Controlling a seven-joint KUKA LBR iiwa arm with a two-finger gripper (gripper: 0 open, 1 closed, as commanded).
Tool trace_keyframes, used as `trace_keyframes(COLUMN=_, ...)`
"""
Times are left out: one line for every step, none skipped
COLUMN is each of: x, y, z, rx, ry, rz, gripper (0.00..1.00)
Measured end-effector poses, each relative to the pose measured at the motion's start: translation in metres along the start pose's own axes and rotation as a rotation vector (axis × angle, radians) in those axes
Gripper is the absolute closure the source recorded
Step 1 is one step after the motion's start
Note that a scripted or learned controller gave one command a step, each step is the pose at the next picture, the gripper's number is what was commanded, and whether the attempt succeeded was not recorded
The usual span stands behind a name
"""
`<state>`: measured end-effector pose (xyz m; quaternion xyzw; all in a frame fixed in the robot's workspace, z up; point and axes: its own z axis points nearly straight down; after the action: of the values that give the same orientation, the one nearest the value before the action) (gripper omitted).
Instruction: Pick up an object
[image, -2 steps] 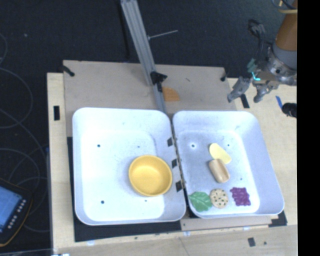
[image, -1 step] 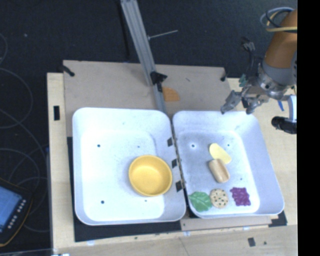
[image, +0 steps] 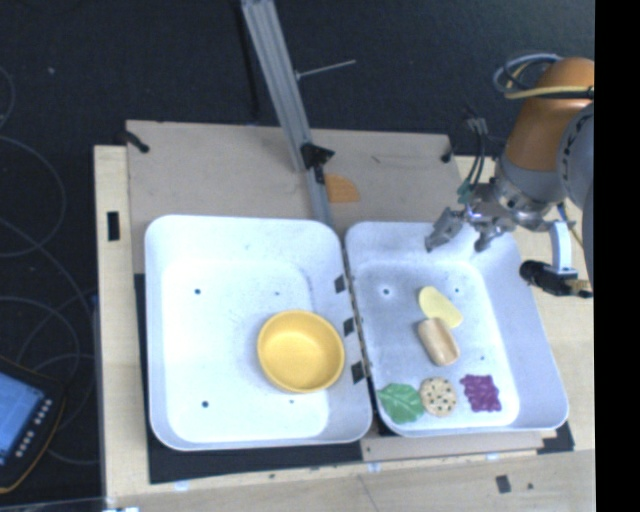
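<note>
My gripper (image: 462, 238) hangs over the far edge of the right bin (image: 520, 300), fingers spread open with nothing between them. Below it in that bin lie a pale yellow piece (image: 440, 306) and a tan bread-like roll (image: 437, 341) touching it. Along the bin's near side sit a green leaf (image: 400, 401), a round chocolate-chip cookie (image: 437, 396) and a purple grape bunch (image: 481, 392). A yellow bowl (image: 299, 351) stands in the left bin (image: 200, 300), near its right wall.
A slanted metal post (image: 285, 100) rises behind the bins, ending at a black clamp where the bins meet. An orange patch (image: 341, 188) lies on the bench behind the bins. Black clips line the divider between the bins.
</note>
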<state>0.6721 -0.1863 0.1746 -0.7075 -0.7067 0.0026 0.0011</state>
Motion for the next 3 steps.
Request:
trace_keyframes(x=0.003, y=0.001, z=0.043, rx=-0.002, ry=-0.001, rz=-0.004, gripper=0.0)
trace_keyframes(x=0.002, y=0.003, z=0.028, rx=-0.01, ry=-0.004, rz=-0.005, gripper=1.0)
trace_keyframes(x=-0.001, y=0.002, z=-0.038, rx=-0.014, ry=0.0, rz=-0.002, gripper=1.0)
